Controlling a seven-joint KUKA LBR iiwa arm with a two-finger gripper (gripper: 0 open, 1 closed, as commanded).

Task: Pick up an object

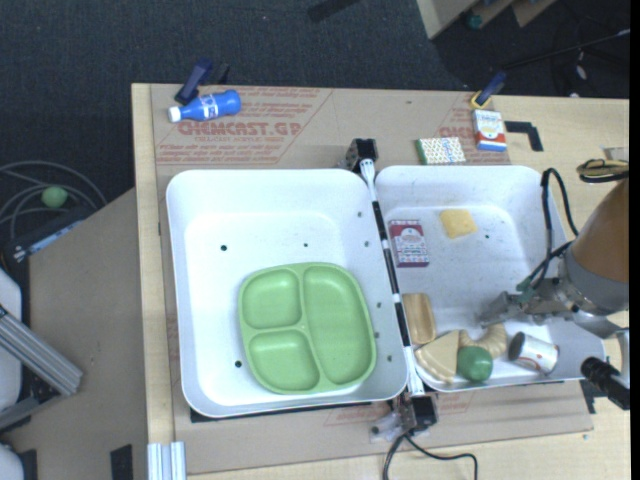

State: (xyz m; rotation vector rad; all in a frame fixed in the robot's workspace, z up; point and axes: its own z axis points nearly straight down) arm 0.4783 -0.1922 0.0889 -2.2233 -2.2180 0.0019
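The right bin [520,183] holds a red and white packet [408,243], a yellow block [458,223], a brown toast-like slice [418,318], a tan flat piece [438,354], a green ball [474,365] and a small white cylinder [533,352]. The last four crowd the bin's near edge. My gripper [500,311] reaches in from the right, low over the near right part of this bin. It sits just above the green ball and the white cylinder, tip pointing left. Nothing shows held in it.
The left bin [200,268] carries a green divided plate [300,326]. Behind the bins on the bench lie a blue bottle [205,106], a small patterned box [441,150] and a red and white carton [488,130]. A black cable [549,203] curves along the right bin's wall.
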